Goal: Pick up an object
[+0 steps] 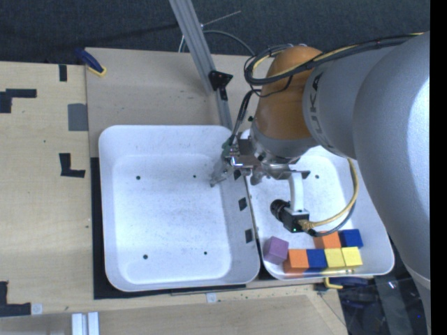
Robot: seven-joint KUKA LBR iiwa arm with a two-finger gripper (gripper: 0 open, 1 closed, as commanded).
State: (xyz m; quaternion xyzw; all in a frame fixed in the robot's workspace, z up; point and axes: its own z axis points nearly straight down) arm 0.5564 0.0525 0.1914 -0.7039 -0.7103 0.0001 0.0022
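Several coloured blocks lie packed together in the front corner of the right bin (377, 260): a purple block (276, 248), an orange block (298, 258), a blue block (316, 258) and a yellow block (335, 257), with more behind them. My gripper (232, 167) hangs over the ridge between the two bins, reaching slightly into the left bin (112, 187). It sits well behind and left of the blocks. Nothing shows in its grasp. The wrist's orange band (283, 110) and grey arm cover the back of the right bin.
A slanted metal pole (199, 44) runs down from the top to the bins' back edge. A black fitting (288, 216) with a yellow cable hangs off the wrist above the right bin. The wooden bench (42, 208) lies around the bins.
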